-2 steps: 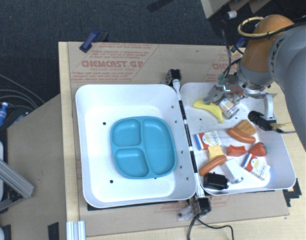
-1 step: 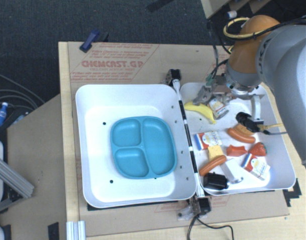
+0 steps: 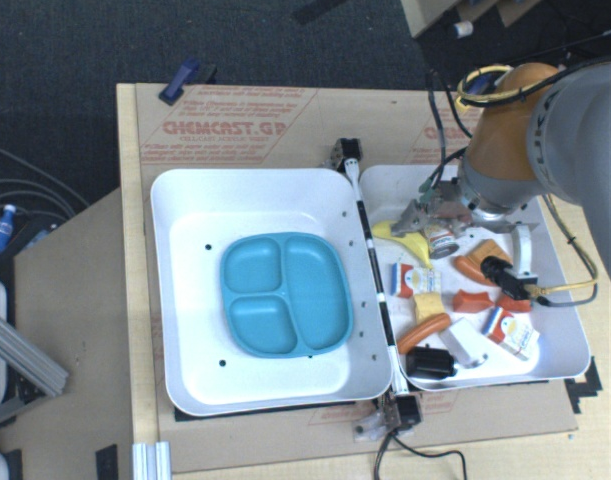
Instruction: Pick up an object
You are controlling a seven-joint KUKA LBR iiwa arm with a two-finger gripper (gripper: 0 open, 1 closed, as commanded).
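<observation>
The gripper point(image 3: 437, 226) is seen low over the back of the right bin point(image 3: 565, 353), just above a yellow banana point(image 3: 403, 240); whether it is released or clenched cannot be told. Small toy foods are scattered in that bin, among them an orange carrot point(image 3: 475, 261) and a hot dog point(image 3: 423, 330). A blue divided plate point(image 3: 285, 294) lies in the left bin point(image 3: 185, 218)

even overhead light, soft focus

bright, diffuse light falls from above. the white bins point(image 3: 175, 268) are nearly blown out, with faint shadows under their rims. the blue tray point(image 3: 285, 293) shows mild sheen. the dark floor point(image 3: 135, 18) is grainy; the near arm point(image 3: 575, 128) is blurred.
</observation>
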